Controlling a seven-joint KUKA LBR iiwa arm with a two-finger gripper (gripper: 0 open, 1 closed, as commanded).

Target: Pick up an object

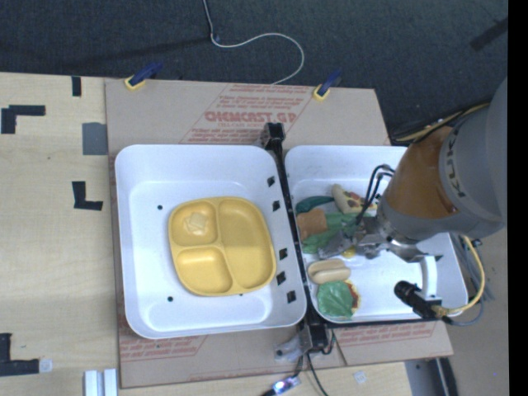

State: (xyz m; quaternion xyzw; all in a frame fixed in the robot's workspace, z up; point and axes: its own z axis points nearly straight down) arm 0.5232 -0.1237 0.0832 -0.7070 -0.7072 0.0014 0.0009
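The right bin [429, 299] holds a heap of toy food: a brown piece [311, 221], a green leafy piece [329, 228], a hot dog bun [329, 271], a green and red piece [337, 299], and a pale piece [342, 195] at the back. My gripper [360, 239] reaches in from the right and is down among the green pieces in the middle of the heap. Its fingertips are hidden by the wrist and the clutter. I cannot see any object held between them.
The left bin [140, 221] holds a yellow divided tray [221, 245]. A black divider clip [273, 134] sits between the bins at the back. The arm's bulk [450, 180] covers the right bin's far right side. A cable [256, 40] lies behind the bins.
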